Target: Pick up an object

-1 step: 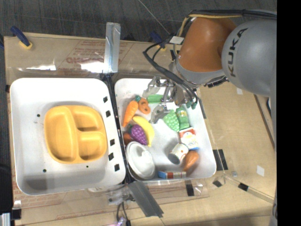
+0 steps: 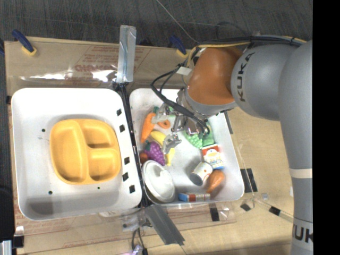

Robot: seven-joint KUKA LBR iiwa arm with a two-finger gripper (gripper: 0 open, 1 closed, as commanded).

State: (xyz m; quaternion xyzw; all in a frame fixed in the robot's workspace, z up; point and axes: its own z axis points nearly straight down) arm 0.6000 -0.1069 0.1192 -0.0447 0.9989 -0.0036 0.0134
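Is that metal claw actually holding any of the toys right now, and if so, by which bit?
It cannot be told: the gripper is down among the toy food in the right bin, just above the purple grapes.

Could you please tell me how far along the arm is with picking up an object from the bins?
Done: the arm has reached into the right bin, its gripper low above the toy food near the purple grapes and carrot. In hand: nothing visibly sits between its fingers. Left: closing on an item and lifting it. The yellow divided tray lies in the left bin.
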